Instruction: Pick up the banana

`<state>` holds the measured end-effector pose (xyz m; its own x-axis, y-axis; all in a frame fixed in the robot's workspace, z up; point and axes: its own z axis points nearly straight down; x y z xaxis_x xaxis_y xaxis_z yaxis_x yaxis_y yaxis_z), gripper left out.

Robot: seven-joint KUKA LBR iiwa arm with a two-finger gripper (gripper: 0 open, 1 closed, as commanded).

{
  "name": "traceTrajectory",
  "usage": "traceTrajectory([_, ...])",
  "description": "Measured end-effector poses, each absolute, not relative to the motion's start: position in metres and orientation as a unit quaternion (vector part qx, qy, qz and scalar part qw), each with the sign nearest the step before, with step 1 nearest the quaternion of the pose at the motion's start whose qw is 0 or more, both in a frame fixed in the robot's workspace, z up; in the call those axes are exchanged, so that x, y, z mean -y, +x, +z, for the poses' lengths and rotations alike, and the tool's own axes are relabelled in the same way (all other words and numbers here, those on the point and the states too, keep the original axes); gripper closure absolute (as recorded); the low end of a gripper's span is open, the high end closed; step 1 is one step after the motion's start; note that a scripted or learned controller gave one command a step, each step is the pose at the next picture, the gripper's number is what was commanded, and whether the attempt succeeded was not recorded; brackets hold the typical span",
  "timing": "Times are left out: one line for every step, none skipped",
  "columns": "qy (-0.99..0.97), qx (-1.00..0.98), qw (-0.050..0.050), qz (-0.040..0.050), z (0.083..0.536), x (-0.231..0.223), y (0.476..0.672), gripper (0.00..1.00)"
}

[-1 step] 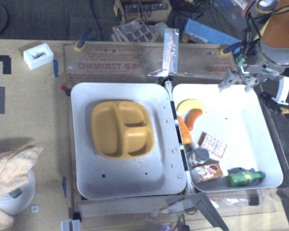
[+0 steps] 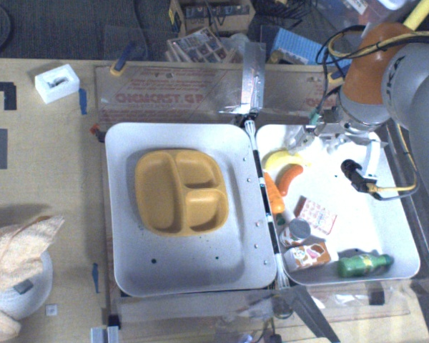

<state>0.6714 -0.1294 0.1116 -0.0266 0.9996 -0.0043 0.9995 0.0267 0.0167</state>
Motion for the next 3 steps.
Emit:
traceTrajectory([0.637,-0.771,0.016,0.0043,0.105,0.105,0.673,0.00])
traceTrajectory([0.726,-0.687,0.002,0.0010,0.086,0.102,0.667,0.00])
traceTrajectory([0.724,-0.690,0.001,0.0014,0.088,0.096,0.609,0.00])
